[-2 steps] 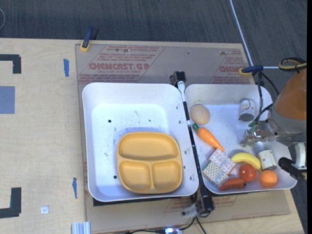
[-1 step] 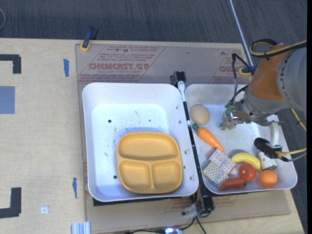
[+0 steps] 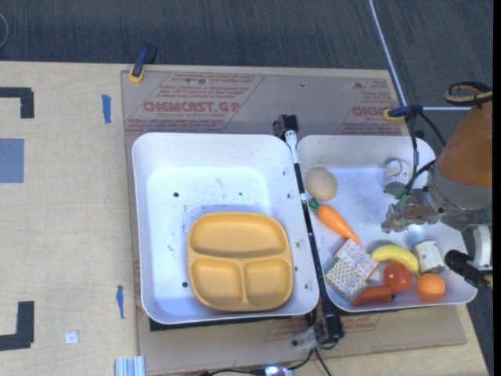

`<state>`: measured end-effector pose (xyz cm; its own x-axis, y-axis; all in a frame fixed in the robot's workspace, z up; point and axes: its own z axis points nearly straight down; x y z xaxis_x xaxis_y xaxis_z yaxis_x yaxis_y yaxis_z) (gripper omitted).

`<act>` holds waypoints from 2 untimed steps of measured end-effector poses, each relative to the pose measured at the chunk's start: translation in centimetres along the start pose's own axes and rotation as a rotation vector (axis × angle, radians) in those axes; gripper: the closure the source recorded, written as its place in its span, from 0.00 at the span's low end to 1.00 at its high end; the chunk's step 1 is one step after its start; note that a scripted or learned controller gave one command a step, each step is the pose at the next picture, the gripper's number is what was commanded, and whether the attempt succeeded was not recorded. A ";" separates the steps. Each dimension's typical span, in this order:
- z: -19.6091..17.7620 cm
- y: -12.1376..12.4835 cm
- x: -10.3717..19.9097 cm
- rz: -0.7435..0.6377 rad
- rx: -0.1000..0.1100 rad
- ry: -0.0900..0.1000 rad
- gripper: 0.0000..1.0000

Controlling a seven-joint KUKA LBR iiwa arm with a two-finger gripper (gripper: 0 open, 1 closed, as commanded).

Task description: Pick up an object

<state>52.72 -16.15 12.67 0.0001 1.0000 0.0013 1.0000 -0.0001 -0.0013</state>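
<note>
Over the right bin, the gripper (finger state I cannot tell) should drop straight onto the banana, avoiding neighbours.

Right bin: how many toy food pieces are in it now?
7 that I can make out: egg at the upper left, carrot below it, banana, tomato, orange, red pepper at the front edge, patterned box. The arm may hide more.

Arm cut off by right edge. Gripper finger gap too small to tell. Small white item just above gripper: unidentifiable, partly covered by cable.
</note>
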 end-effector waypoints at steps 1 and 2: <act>4.0 6.3 2.6 -0.002 -0.008 -0.003 1.00; 1.2 -0.3 -0.9 0.001 0.001 -0.001 1.00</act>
